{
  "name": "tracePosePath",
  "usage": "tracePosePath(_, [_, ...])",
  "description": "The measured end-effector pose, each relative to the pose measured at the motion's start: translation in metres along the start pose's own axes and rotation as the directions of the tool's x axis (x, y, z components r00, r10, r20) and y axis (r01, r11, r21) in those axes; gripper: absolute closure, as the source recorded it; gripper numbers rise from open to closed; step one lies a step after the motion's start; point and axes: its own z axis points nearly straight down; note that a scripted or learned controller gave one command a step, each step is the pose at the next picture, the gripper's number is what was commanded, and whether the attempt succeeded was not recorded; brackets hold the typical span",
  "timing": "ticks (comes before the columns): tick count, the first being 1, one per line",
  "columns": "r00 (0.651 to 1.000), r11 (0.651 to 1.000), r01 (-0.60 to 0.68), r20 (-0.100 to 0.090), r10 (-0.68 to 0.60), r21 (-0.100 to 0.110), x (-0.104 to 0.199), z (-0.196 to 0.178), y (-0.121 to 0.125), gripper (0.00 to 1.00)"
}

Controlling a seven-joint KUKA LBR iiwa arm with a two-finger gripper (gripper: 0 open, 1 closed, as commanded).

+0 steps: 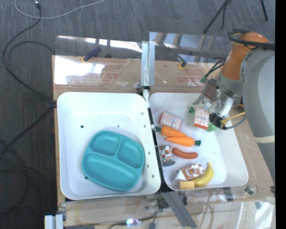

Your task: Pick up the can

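I read this as the approach step, grasp not yet made. Gripper [213, 103] hangs over the far right corner of the right bin [232, 172], just beside a small orange-and-white box [201, 118]; nothing sits between its tips, and from this angle I can't tell how wide the jaws stand. The can [166, 154] is well apart from it, at the bin's left wall, near the front: small, white w/ red print, looks tipped or lying, can't say which for sure. Tight spot imo: divider wall on one side, sausage [185, 154] just beside it on the other, two carrots [178, 136] just behind. Next move calls for a long traverse across the bin toward its left wall, then a drop w/ jaws lined up so one tip clears the wall and the other slips between can and sausage. Risk I see: tip lands on the wall or shoves the sausage, can rolls off. Other clutter: second printed box [171, 120] behind the carrots, banana [203, 175] and a small carton [191, 171] at the front, yellow block [187, 184] touching the banana. Left bin [71, 112] holds a teal divided plate [113, 159], no part in this. Bins sit on a brown bench top [94, 71] w/ clear panels behind, glare on them. Floor is dark carpet [27, 134] w/ loose cables [18, 49], tripod legs [223, 13] at the back.
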Motion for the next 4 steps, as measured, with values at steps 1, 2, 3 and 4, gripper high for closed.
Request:
tracePosePath(1, [0.928, 0.928, -0.371, 0.004, 0.371, 0.005, -0.023, 0.028, -0.015, 1.00])
tracePosePath(2, [0.880, 0.880, -0.476, -0.004, 0.476, -0.003, 0.003, 0.038, -0.028, 1.00])
tracePosePath(3, [0.763, 0.763, -0.646, 0.008, 0.646, 0.008, 0.044, 0.020, -0.060, 1.00])
tracePosePath(4, [0.771, 0.771, -0.636, 0.002, 0.636, 0.002, -0.026, 0.037, -0.035, 1.00])
